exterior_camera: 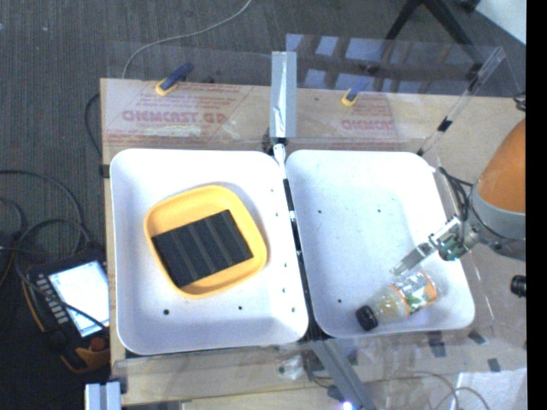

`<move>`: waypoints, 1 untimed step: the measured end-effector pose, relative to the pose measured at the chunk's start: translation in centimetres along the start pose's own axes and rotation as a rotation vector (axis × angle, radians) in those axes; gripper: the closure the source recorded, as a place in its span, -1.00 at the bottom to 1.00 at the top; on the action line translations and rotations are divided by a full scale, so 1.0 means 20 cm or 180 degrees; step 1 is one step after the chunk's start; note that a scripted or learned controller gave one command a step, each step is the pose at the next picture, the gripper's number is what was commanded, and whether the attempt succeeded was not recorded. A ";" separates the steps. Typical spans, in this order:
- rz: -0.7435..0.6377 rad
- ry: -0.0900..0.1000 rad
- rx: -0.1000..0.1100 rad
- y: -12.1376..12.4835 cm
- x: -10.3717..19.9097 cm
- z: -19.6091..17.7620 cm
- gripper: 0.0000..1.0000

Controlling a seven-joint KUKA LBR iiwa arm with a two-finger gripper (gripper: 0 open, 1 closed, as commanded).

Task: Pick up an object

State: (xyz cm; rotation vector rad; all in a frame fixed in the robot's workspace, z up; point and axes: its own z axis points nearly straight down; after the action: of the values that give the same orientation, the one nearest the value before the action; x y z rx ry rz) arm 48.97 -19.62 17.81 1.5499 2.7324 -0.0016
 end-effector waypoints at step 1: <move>-0.0145 -0.0002 -0.0008 0.09 0.17 -0.22 -1.00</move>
State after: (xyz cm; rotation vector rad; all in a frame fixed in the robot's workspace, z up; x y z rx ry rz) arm 48.69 -15.82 22.15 1.4862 2.7654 0.0012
